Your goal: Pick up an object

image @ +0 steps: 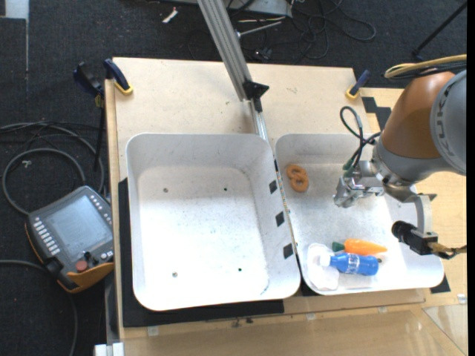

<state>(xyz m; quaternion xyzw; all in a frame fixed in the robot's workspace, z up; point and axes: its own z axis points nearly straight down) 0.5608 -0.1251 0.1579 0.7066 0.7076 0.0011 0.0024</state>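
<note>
Hand (pixel 349 193) in right bin (pixel 326 148); pretzel (pixel 297 177) just left, apart.

Even overhead light is washing out the white bins (pixel 148 154), casting only soft shadows; the bench's (pixel 185 95) near corner is glaring

Grey arm (pixel 445 136), orange band, black cable, metallic tool (pixel 347 193).
</note>
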